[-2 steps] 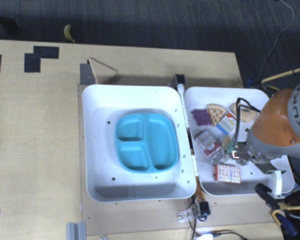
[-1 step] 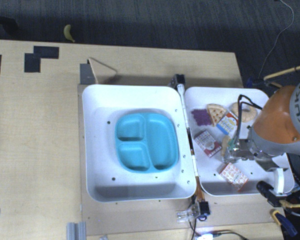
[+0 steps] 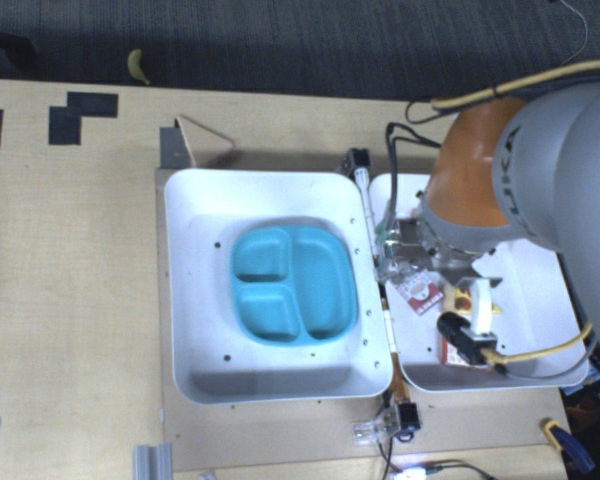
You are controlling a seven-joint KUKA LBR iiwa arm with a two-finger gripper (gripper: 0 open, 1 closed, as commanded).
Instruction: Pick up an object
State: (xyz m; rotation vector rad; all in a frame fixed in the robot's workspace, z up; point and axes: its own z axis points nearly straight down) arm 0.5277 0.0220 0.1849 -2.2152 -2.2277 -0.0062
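End effector [image 3: 405, 258] low in the right bin [image 3: 540, 368].
I can't tell its finger state; blue divided tray [image 3: 292, 283] sits in the left bin [image 3: 195, 268].

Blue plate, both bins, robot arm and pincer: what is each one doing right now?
Blue plate: lying flat, right way up, in the left bin.
Left bin: holds the plate.
Right bin: holds several small items under the arm.
Robot arm: reaching over the right bin.
Pincer: low at the right bin's left edge.
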